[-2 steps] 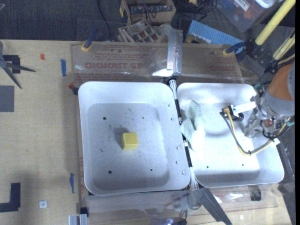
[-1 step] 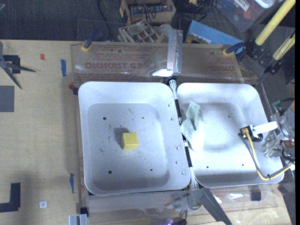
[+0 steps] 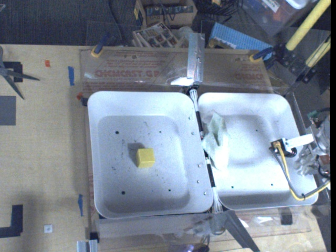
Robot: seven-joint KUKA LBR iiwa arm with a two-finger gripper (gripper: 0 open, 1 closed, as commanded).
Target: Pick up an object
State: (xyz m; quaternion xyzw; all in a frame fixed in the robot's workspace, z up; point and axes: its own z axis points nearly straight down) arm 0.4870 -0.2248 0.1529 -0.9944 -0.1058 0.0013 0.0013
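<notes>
Camera view from above: a yellow block [image 3: 145, 157] lies in the left bin [image 3: 105, 109], well apart from the end effector [image 3: 310, 159]. Nearer it, a crumpled pale cloth [image 3: 217, 140] rests against the right bin [image 3: 247, 190] wall. Its grip cannot be told.
</notes>
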